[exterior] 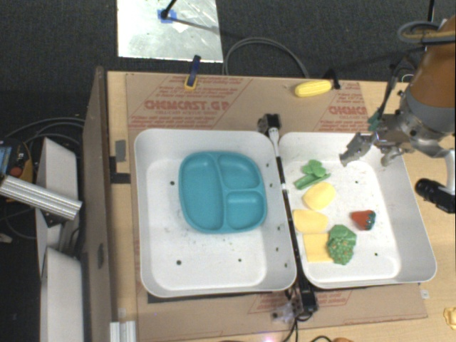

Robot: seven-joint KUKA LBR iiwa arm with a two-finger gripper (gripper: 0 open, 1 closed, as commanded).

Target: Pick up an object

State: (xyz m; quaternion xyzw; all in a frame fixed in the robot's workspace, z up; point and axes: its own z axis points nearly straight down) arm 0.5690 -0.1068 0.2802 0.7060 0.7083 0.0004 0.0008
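plastic toy foods lie in the right white bin (410, 262): a green leafy sprig (311, 173), a rounded yellow lemon-like piece (319, 195), a flat yellow slab (311, 221), a knobbly green broccoli floret (342, 244) and a small red strawberry-like piece (363, 219). the left white bin (153, 262) holds a smooth teal divided tray (221, 192). the grey two-finger gripper (372, 151) hangs above the right bin's far edge, fingers spread wide, touching and holding nothing.
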